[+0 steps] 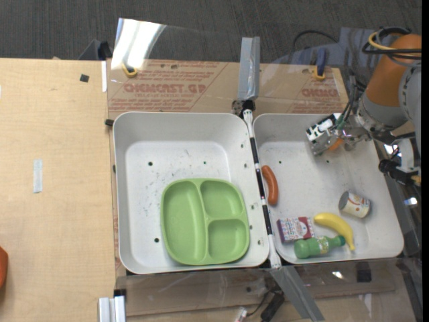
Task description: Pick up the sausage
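The sausage (270, 184), orange-red and slightly curved, lies in the right bin (295, 146) close to its left wall. My gripper (321, 139) hangs over the bin's back right part, well to the right of the sausage and farther back. Nothing shows between its fingers. The arm with its orange band (391, 79) comes in from the upper right.
A green three-compartment plate (205, 220) sits in the left bin (134, 180). Along the right bin's front lie a small pink carton (295, 229), a green bottle (319, 246), a banana (336, 227) and a small can (354, 204).
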`<move>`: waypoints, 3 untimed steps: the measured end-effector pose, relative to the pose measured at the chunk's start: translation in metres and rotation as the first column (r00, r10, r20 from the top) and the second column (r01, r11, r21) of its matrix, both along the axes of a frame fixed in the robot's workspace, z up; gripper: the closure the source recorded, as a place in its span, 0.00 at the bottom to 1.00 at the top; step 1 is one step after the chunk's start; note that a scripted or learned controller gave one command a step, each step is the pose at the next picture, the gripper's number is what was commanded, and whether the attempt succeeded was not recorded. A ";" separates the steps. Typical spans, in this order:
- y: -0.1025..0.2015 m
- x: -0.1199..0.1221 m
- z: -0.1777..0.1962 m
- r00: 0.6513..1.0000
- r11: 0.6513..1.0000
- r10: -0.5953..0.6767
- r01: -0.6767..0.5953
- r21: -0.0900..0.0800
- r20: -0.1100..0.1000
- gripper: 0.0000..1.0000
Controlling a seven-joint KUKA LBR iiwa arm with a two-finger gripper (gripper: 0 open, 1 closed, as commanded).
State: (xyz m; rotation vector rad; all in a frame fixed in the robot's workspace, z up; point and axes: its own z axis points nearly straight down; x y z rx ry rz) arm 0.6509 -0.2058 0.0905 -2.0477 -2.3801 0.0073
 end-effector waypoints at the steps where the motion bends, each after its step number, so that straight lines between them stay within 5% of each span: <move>1: 0.001 0.003 -0.002 1.000 1.000 -0.018 0.018 0.001 -0.014 0.00; 3: -0.003 0.004 -0.003 0.999 0.999 -0.031 0.031 0.009 -0.019 0.00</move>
